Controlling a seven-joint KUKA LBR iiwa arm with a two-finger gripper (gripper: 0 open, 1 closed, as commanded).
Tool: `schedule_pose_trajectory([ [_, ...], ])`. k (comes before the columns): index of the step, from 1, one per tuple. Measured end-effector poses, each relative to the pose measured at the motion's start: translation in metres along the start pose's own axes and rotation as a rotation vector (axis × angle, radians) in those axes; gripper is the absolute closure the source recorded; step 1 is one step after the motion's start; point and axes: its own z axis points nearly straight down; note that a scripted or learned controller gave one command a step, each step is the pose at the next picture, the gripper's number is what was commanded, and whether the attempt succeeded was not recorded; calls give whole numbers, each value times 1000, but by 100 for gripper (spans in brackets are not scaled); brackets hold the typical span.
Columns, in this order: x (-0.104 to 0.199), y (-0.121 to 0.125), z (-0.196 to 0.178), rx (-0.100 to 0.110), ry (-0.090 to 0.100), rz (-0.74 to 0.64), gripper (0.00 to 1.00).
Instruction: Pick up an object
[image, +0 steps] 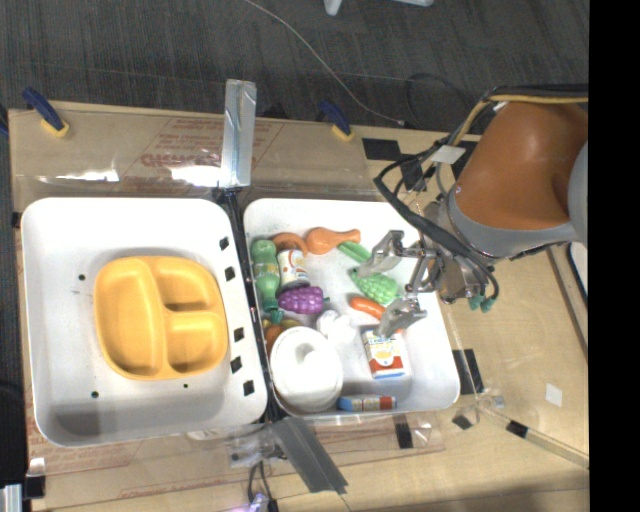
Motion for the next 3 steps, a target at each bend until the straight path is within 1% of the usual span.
schedule_pose_trajectory([
  [1, -53, -55, 144, -4, 11, 216, 0],
  [2, -96, -72, 168, -1, 1, 205, 0],
  [3, -81, -72, 180, 0, -3, 27, 0],
])
